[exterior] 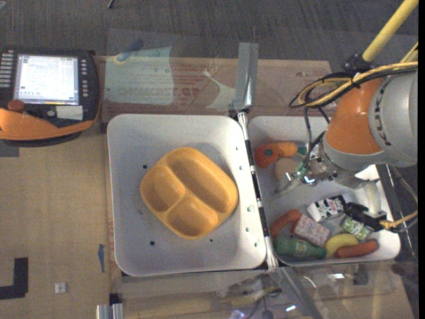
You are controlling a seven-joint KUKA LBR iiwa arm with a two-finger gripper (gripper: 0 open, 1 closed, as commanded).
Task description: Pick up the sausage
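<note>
- Claw [297, 177] low over right white bin [388, 248], beside pale round item [285, 166]; finger state cannot tell.
- Reddish-brown sausage [285, 220] lies near bin's left wall, apart from claw.

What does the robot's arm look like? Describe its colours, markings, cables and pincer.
The arm is grey with a broad orange band and dark KUKA lettering on the grey part. Black and yellow cables loop along its upper side. The small metallic pincer hangs over the right bin.

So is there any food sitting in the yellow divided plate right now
No, the yellow divided plate in the left bin has all three compartments bare, and the toy food lies in the right bin.
</note>
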